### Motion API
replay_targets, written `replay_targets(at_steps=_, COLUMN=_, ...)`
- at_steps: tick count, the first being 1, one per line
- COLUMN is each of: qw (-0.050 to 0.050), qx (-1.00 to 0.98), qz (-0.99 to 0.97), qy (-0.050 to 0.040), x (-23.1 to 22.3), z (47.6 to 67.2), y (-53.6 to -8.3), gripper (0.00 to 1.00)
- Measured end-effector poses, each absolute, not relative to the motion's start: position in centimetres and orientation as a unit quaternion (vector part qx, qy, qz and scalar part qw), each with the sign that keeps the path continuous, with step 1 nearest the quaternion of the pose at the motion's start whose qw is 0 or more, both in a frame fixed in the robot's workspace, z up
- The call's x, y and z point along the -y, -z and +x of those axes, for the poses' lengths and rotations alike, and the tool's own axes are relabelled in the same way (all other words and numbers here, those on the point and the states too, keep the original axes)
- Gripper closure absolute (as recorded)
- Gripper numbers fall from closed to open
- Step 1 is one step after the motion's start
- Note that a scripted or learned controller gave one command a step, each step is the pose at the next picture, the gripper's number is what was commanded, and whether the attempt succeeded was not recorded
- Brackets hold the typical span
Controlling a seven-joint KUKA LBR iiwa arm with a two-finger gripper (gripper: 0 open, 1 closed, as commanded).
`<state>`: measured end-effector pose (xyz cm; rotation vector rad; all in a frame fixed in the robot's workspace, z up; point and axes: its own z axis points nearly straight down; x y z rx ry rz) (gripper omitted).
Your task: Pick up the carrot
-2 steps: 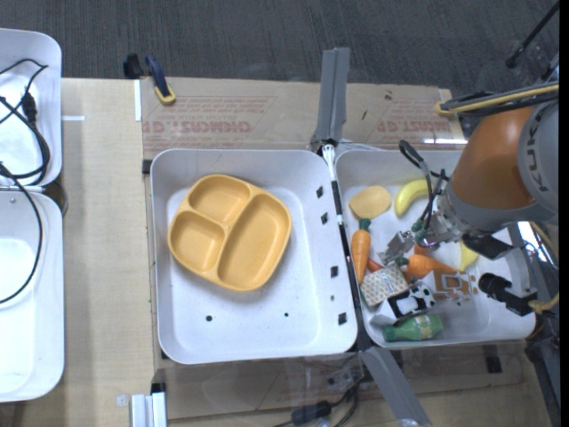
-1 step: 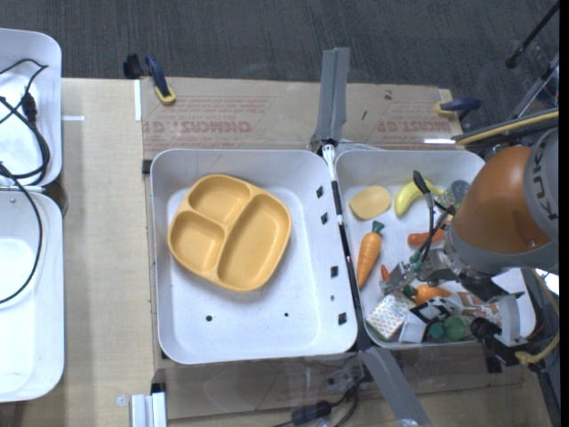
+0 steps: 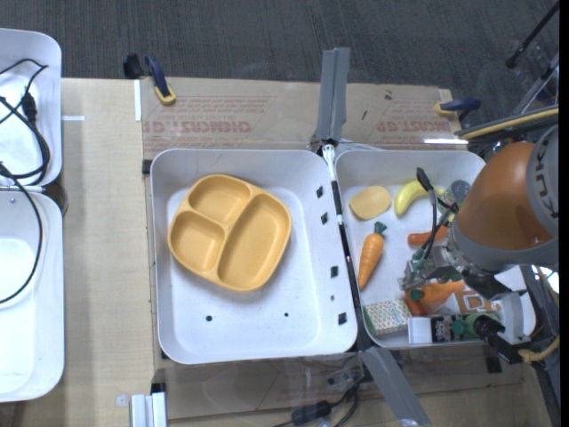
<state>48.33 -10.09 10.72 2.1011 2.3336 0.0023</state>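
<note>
The carrot (image 3: 370, 254), orange with a green top, lies in the left part of the right bin (image 3: 348, 169), its green end pointing to the far side. My gripper (image 3: 416, 274) hangs low over the bin's middle, a short way to the right of the carrot and apart from it. Nothing of the carrot is under it. The arm's orange band (image 3: 511, 198) covers the bin's right side.
A pale yellow rounded piece (image 3: 370, 203) and a banana (image 3: 407, 197) lie at the bin's far side. An orange item (image 3: 433, 295), a patterned white box (image 3: 384, 314) and a bottle (image 3: 449, 329) crowd its near side. The left bin (image 3: 178, 310) holds a yellow divided plate (image 3: 229, 231).
</note>
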Motion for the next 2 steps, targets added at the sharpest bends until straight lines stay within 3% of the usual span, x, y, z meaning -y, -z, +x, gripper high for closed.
replay_targets(at_steps=1, qw=0.000, qx=-0.841, qz=0.540, qy=0.0002, x=2.96, z=48.19, y=-19.11, gripper=1.00)
replay_targets(at_steps=2, qw=0.000, qx=-0.946, qz=0.324, qy=0.0001, x=2.99, z=47.84, y=-19.11, gripper=1.00)
